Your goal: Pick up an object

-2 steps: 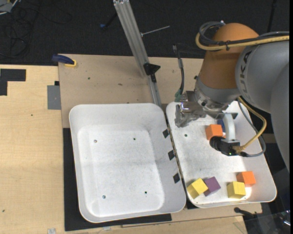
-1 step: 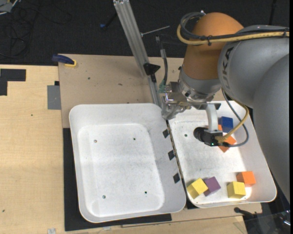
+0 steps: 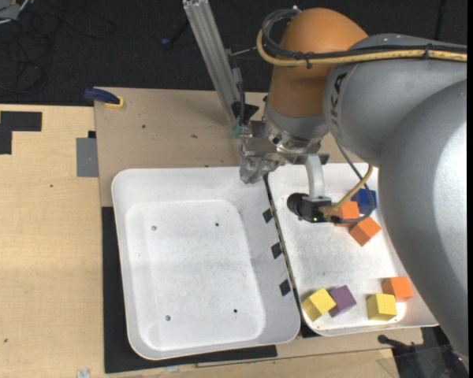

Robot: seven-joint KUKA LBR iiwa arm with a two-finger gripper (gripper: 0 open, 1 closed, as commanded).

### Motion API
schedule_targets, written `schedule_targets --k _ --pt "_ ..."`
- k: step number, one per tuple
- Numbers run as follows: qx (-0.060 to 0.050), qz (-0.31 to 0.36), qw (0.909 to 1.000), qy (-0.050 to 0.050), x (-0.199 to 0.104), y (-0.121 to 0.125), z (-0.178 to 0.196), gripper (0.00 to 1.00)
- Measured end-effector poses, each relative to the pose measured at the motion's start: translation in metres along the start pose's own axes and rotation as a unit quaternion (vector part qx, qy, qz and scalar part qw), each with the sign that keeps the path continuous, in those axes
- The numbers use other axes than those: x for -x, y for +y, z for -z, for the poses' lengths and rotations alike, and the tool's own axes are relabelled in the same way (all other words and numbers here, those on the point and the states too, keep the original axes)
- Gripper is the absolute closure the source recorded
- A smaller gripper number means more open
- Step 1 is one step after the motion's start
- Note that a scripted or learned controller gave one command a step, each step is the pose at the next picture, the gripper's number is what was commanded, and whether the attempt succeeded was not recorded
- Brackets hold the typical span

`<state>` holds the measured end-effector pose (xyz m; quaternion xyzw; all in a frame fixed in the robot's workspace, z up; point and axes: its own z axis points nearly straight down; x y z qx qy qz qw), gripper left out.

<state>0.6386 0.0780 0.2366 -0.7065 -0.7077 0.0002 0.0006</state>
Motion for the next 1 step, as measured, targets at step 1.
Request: schedule_targets --k 1 --pt "-0.001 0.002 1.0 -0.001 -0.0008 -0.0013 0.0001 0.0"
